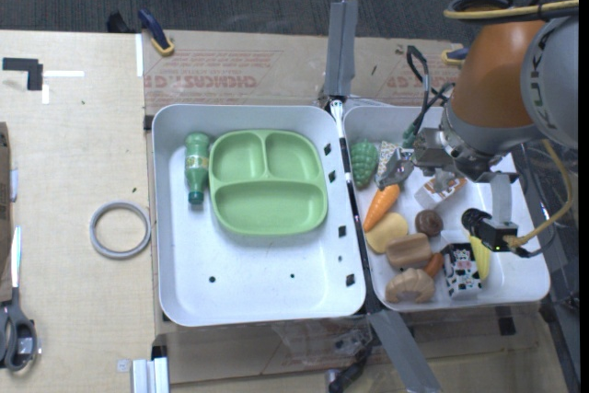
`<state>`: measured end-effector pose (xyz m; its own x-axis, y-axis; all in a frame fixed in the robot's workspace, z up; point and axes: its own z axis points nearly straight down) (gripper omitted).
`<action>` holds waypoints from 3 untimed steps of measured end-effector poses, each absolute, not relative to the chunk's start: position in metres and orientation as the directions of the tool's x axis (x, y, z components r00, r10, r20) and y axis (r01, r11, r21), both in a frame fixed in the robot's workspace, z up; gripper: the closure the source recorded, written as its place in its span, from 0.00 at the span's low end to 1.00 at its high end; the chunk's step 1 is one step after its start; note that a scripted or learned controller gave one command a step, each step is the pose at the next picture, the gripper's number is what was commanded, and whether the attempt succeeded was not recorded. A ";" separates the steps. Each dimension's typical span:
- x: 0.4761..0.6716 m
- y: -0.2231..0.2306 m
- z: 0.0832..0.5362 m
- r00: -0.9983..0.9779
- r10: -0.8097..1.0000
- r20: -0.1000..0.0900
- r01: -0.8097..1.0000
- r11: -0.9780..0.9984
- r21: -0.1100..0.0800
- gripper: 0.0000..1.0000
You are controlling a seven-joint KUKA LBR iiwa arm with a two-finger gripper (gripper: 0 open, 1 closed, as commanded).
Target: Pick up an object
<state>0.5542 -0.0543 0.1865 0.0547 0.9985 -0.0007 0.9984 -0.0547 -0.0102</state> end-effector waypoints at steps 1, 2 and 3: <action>0.571 -0.093 0.115 -0.034 0.999 -0.004 0.999 0.034 0.017 0.00; 0.568 -0.101 0.106 -0.024 1.000 -0.008 0.999 0.025 0.040 0.00; 0.535 -0.100 0.106 -0.060 0.998 -0.009 0.997 0.060 0.041 0.00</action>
